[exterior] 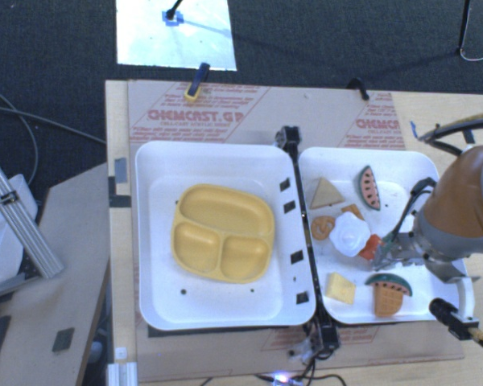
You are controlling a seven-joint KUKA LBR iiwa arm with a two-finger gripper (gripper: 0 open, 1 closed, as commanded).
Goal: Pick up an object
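The gripper (384, 252) sits low in the right bin (419, 163), near its front edge, beside a red toy piece (371, 246) and white lump (350, 233) (I cannot tell its state). Crowded toys could jostle, and a grab may slip.

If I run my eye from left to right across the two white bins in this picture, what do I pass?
Yellow divided tray → round cookie → yellow cheese square → watermelon slice → the robot's gripper.
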